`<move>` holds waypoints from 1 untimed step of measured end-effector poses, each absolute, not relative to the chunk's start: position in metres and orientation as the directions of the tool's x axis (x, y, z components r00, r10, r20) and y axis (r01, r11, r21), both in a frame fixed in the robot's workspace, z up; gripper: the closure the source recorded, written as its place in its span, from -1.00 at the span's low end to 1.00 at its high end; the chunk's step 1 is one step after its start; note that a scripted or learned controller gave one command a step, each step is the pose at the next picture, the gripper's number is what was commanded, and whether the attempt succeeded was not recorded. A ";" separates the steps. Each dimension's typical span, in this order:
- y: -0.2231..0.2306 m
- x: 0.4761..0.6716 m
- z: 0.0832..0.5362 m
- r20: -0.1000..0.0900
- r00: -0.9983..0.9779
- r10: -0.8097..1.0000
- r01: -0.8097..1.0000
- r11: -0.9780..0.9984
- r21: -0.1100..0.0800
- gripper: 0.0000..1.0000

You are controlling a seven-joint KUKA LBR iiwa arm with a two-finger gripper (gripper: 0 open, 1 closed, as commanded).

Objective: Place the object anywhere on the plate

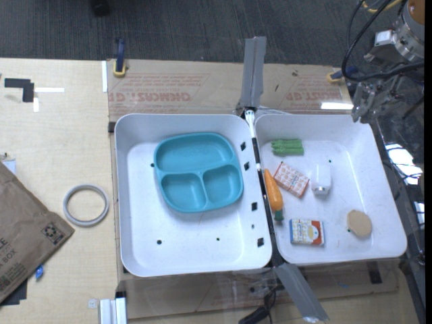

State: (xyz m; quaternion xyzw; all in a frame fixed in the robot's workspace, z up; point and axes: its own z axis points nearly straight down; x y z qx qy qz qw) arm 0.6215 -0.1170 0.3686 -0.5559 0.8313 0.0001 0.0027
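Observation:
A teal plate [199,171] with three compartments lies in the left bin [135,248]. The right bin [388,238] holds several small items: a green block [287,147], an orange carrot [273,189] against the dividing wall, a red-and-white packet [291,179], a white object [322,179], a blue-and-yellow box [307,231] and a tan round piece [359,223]. My gripper [368,105] hangs above the far right corner of the right bin, away from all of the items, with nothing seen in it.
A grey tape ring [86,204] and a brown cardboard box [23,238] lie on the bench left of the bins. A grey flap [254,73] stands up behind the wall between the bins. Cables [368,19] hang at the upper right.

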 end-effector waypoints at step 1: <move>-0.163 0.611 0.394 -0.004 -0.135 -0.991 -0.991 0.135 -0.004 1.00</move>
